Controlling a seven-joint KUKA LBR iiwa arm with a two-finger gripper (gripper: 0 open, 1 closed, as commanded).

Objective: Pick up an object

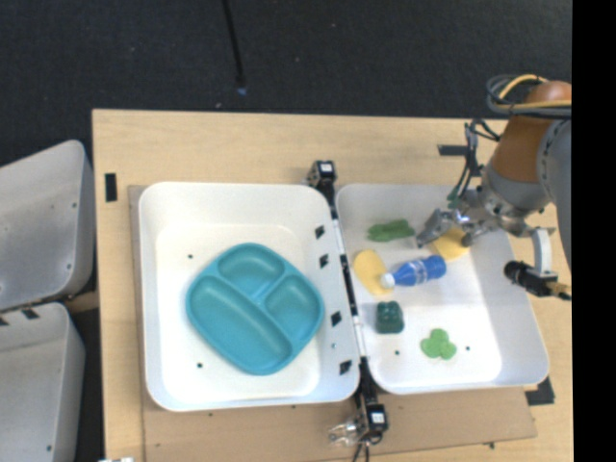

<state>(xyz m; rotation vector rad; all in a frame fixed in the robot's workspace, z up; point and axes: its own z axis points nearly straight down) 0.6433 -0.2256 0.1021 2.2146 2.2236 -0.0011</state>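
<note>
Bench [115,152] of pale wood, two white bins side by side on it; left bin [164,210] carries a teal divided plate [252,306], three compartments, lying flat and slightly turned.

Right bin [515,345] holds the loose things: a green flat piece [390,230] toward the far side; a yellow rounded piece [367,269] near the inner wall, with a blue bottle [419,272] lying on its side, white cap end touching or just beside that yellow piece; a dark green block [389,318] nearer the front; a bright green lumpy piece [439,345] to the right of the block and apart from it; a second yellow object [449,247] just beyond the bottle's blue end.

My arm comes in from the right, orange band [525,147] above the wrist; my pincer [445,225] sits low over the far right part of the right bin, just above the second yellow object and perhaps touching it; the spot is small and blurred, so I cannot tell how far the pincer is open, nor whether anything is between its tips.
</note>
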